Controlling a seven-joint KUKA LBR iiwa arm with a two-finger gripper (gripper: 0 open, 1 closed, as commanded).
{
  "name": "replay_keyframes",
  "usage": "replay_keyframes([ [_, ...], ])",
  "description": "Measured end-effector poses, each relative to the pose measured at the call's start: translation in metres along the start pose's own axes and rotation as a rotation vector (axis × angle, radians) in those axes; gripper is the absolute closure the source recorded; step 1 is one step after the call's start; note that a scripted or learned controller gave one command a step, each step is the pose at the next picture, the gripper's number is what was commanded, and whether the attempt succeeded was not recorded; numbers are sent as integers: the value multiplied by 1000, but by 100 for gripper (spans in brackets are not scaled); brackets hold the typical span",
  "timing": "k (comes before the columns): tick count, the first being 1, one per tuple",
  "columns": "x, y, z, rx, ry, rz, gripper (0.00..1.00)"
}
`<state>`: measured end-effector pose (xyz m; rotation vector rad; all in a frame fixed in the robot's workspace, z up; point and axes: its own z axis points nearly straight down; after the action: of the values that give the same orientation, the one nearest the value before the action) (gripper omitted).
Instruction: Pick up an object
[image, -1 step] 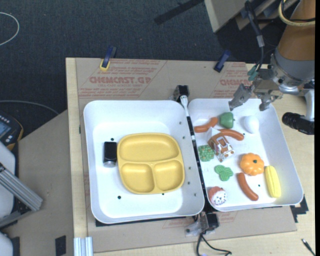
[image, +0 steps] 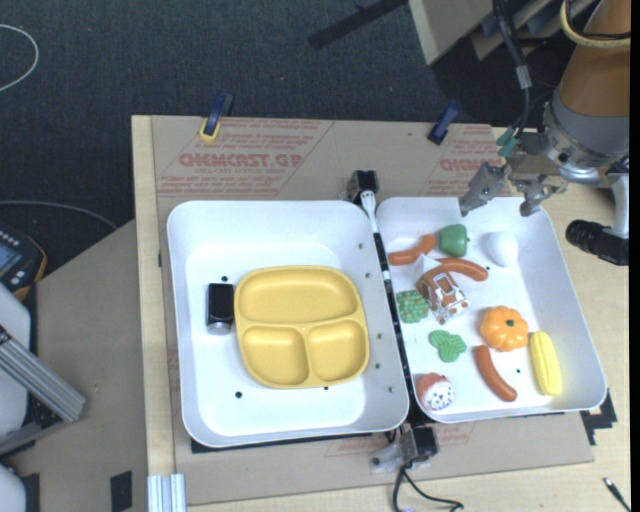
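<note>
White egg-shaped toy (image: 499, 247) lies nearest the open, empty two-finger gripper (image: 505, 196); descending straight, centring the rounded shell between the fingers, should prevent slipping.

Divided plate (image: 300, 325) lies in left bin (image: 190, 230); black box (image: 220, 305) just left of plate. Right of plate, in right bin (image: 570, 290): toy foods, pumpkin (image: 503, 328) included.
</note>
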<state>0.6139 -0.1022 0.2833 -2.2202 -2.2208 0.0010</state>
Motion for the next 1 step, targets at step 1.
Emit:
replay_keyframes([
  [1, -8, -2, 46, 6, 0, 2, 0],
])
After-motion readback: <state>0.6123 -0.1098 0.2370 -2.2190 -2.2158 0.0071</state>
